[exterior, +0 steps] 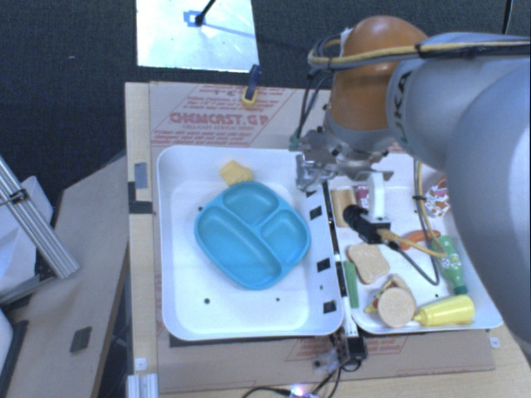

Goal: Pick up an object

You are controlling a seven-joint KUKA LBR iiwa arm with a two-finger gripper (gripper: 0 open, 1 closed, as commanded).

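Observation:
My gripper (309,175) hangs over the divider between the two bins, at the back right corner of the left bin (178,297). Nothing shows between its tips. A blue divided plate (251,234) lies in the middle of the left bin, and a small yellow cracker (236,172) sits just behind it, left of the gripper. In the right bin (485,317) lie a slice of toast (369,262), a round bun (397,306), a yellow bottle (445,311), a green bottle (452,265) and an orange carrot-like piece (417,240).
The arm's big grey body covers the back right of the right bin. A thin green stick (351,284) lies along the divider. A red and white item (436,197) shows partly under the arm. A cardboard sheet (216,114) lies beneath both bins.

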